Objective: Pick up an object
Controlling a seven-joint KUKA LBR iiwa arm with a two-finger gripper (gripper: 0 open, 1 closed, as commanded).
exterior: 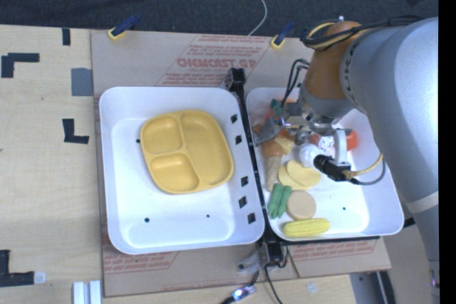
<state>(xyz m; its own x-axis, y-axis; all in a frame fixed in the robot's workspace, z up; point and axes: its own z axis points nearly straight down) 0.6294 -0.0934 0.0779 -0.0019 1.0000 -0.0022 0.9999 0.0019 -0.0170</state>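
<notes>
From the overhead camera I've got the arm reaching in over the right bin, with the gripper low over that bin's far-left part, in among a pile of toy food. Can't tell how it's set or whether it has hold of anything; the wrist and cabling hide the tips. The candidates all lie on the near side of the hand: a pale yellow slice just below it, a brownish piece just beside it toward the divider, then further toward me a green pod, a tan round disc and a corn cob at the bin's near wall. The cob's long axis runs crosswise, along that wall; the pod's runs roughly toward and away from the hand. An orange-and-white bit sits just on the hand's other side. My read: the closest target is the pile right under the hand. The yellow tray in the left bin is well apart.
</notes>
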